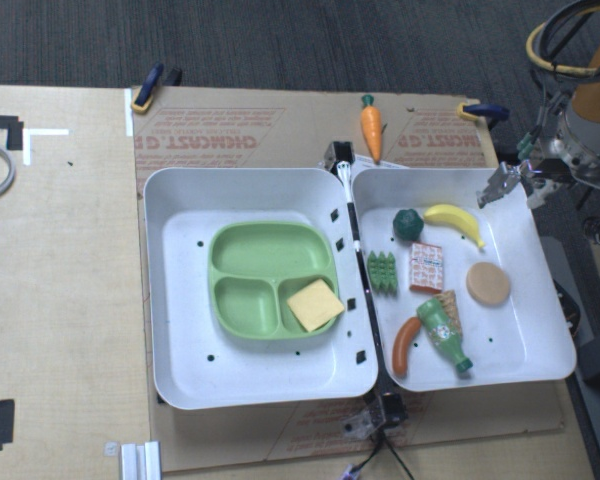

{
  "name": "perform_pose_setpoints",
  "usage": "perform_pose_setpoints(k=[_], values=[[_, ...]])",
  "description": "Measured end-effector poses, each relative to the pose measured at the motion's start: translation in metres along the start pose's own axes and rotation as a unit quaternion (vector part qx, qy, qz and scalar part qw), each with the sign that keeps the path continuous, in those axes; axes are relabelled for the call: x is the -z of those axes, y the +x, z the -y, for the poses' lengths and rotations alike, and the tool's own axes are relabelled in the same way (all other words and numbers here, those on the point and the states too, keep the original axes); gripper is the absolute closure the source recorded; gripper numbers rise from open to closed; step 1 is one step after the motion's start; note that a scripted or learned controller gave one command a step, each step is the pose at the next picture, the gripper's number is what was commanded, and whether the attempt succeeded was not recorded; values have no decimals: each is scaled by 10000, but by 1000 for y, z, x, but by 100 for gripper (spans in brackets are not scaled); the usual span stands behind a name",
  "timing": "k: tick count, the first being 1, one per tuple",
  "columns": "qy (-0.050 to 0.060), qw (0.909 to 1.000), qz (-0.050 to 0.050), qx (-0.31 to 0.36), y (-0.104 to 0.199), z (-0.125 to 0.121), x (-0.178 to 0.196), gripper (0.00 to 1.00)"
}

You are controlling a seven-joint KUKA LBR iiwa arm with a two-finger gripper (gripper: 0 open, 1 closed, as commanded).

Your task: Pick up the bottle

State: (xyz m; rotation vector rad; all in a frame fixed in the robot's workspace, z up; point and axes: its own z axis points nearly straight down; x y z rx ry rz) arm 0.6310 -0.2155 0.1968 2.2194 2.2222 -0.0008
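In the right bin (540, 258), the green bottle (446, 334) is found lying near the near wall, cap toward the near right, with a red sausage (405, 345) just beside it on the left and a patterned packet (426, 267) beyond it. Bare floor is noted to the bottle's right, below a tan disc (488, 284). The hand (510, 180) is seen over the bin's far right corner, nothing visibly held; how far it is open cannot be told.
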Motion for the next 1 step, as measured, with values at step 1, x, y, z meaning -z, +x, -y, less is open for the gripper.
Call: perform_pose_setpoints(k=[1], values=[[-8, 10000, 10, 15, 0, -1, 10, 100]])
